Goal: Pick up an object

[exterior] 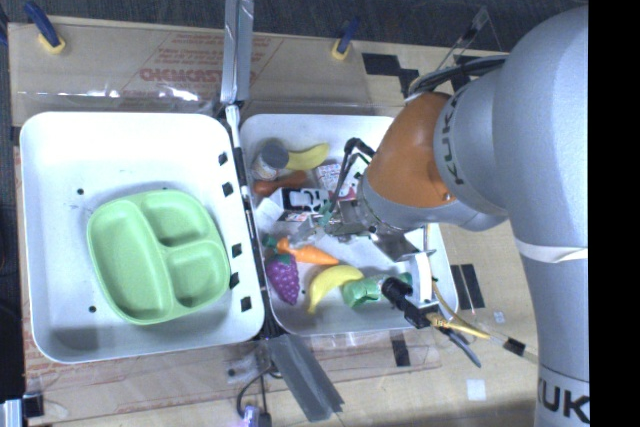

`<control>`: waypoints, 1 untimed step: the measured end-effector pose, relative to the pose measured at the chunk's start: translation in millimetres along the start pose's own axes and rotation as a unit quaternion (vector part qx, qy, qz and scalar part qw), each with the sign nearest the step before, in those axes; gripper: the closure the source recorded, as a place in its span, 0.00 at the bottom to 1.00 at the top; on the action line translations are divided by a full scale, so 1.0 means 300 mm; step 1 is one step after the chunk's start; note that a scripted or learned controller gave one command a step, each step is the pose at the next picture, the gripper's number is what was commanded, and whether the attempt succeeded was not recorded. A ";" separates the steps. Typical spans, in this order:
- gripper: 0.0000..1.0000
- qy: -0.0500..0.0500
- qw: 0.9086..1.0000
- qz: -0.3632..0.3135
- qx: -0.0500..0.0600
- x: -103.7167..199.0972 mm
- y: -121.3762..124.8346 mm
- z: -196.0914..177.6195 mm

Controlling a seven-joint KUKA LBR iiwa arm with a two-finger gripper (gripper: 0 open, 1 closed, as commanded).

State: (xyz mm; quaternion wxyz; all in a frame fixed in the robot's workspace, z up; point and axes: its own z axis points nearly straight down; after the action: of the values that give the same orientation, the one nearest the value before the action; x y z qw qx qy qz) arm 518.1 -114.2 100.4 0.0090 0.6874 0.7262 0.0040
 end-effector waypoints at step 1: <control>0.00 0.004 1.000 -0.003 0.010 0.067 -0.136 0.026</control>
State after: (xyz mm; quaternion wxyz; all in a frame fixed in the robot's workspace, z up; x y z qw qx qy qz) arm 476.5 -96.5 91.7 -0.0009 0.6855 0.7281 -0.0003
